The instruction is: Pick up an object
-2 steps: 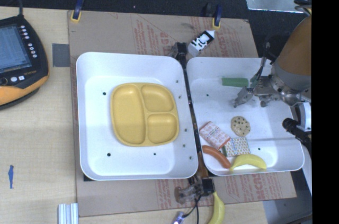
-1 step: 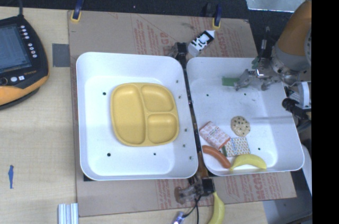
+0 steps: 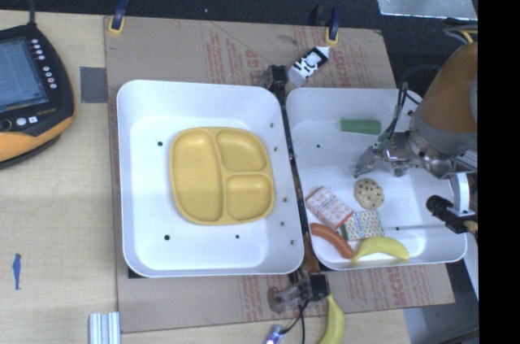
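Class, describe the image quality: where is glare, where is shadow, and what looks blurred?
Camera view: glare washes out the left bin around the yellow tray; the floor above the bench lies dark; the gripper looks soft, its fingers indistinct; small packets are too blurred to read.

Even, bright overhead light washes out the two white bins (image 3: 203,257), blurring their rims. Shadows are faint and soft. The floor at the top of the frame is dim. Detail is slightly grainy throughout.
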`<action>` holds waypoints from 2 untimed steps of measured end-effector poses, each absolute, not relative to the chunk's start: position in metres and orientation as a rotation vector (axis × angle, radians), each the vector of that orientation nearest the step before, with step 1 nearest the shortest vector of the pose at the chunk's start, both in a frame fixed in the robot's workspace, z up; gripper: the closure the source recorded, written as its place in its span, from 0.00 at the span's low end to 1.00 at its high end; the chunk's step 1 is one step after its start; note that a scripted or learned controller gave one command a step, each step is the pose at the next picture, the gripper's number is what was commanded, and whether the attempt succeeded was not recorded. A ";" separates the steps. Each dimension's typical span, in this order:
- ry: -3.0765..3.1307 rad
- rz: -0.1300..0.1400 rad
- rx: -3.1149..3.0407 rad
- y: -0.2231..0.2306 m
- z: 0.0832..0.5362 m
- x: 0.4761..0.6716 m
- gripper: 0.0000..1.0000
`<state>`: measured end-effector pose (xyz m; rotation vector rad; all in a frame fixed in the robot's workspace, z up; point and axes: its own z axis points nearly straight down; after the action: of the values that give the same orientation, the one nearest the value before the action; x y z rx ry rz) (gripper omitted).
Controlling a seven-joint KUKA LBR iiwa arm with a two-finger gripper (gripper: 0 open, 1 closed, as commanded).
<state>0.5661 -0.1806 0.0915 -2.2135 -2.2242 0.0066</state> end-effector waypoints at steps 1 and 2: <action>-2.226 0.005 -2.213 -0.170 0.092 0.531 0.00; -2.233 0.005 -2.210 -0.172 0.104 0.533 1.00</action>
<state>0.5327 -0.1717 0.1037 -2.2101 -2.2326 0.0054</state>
